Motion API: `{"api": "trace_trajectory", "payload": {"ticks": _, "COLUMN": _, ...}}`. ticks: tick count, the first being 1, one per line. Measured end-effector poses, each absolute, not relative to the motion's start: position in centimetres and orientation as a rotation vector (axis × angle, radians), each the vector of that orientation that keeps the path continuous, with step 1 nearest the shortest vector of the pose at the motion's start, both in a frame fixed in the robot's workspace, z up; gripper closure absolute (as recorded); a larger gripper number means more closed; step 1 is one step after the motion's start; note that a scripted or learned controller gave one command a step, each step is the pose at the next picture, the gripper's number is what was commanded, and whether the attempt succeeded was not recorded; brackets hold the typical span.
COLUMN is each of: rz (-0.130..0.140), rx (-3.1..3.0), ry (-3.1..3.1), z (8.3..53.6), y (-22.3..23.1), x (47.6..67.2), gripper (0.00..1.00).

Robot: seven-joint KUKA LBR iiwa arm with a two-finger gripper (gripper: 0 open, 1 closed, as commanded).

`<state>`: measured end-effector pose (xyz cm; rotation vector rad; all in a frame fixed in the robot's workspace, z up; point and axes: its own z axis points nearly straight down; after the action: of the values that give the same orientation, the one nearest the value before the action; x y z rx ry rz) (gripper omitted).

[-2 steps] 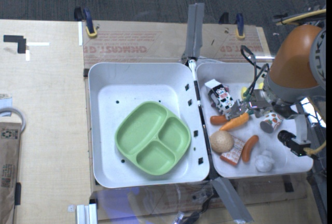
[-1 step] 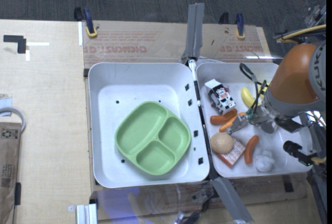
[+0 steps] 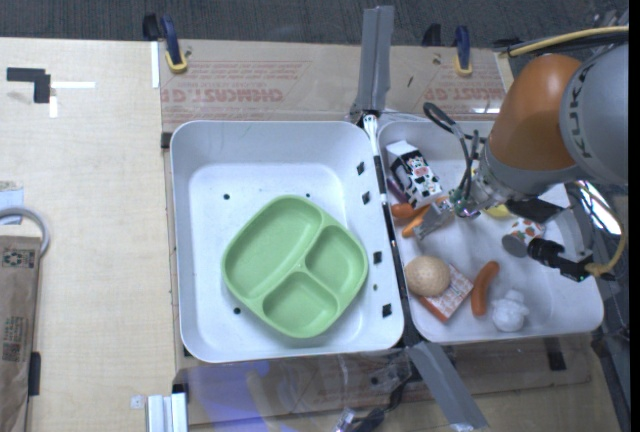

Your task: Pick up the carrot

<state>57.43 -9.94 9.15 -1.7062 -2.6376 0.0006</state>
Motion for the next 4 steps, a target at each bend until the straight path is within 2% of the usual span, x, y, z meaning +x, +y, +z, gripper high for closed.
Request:
{"api": "trace_trajectory", "payload": {"ticks": 1, "rz": 0.006, "rx": -1.715, "ry": -2.635, "z": 10.0, "y": -10.3, "x": 57.4, "gripper": 1.0}}
{"api": "trace_trajectory", "payload": {"ticks": 2, "rz": 0.006, "rx": -1.714, "ry": -2.636, "z": 10.0, "y": -10.3, "x": 57.4, "gripper": 0.0}}
{"api": "trace_trajectory", "payload": {"ticks": 3, "rz": 0.02, "rx": -1.732, "ry": -2.633, "z": 11.1, "y": -11.1, "x": 57.4, "gripper": 1.0}}
{"api": "trace_trajectory", "payload": {"ticks": 4, "rz": 0.004, "rx": -1.72, "ry": -2.628, "z": 9.1, "y": -11.0, "x": 60.2, "gripper": 1.0}}
